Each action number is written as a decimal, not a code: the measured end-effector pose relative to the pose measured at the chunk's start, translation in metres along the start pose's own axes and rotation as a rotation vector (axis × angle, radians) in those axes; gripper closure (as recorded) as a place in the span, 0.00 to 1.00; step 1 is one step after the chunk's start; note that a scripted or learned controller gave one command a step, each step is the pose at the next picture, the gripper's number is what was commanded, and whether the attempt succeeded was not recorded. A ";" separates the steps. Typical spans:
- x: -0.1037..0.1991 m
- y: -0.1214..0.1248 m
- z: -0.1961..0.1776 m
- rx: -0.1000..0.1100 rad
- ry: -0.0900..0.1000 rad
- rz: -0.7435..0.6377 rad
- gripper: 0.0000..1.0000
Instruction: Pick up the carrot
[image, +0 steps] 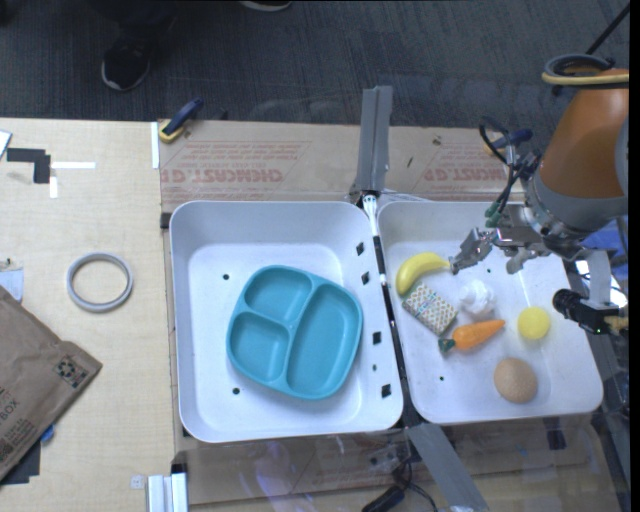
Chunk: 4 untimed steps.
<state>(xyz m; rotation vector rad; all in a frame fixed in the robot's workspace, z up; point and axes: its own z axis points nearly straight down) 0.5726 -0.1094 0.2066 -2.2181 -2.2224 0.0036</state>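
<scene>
Bulky orange wrist band at two o'clock, yellow-rimmed ring on top, grey housing beneath, thin black and green cables trailing alongside, slim grey metal pincer with angled fingers

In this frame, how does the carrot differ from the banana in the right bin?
The carrot is orange with a green stub at its left end; the banana is plain yellow. The carrot is straight and tapered, the banana curved. The carrot lies nearer the bin's middle, below the banana, which sits by the left wall of the right bin. Both lie flat beside the patterned sponge, and neither is between the fingers of the gripper.
</scene>
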 end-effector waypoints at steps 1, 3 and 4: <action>-0.047 -0.031 0.089 -0.001 0.001 -0.129 0.00; -0.037 -0.071 0.107 0.000 0.001 -0.028 1.00; 0.009 -0.053 0.046 -0.001 0.000 0.163 1.00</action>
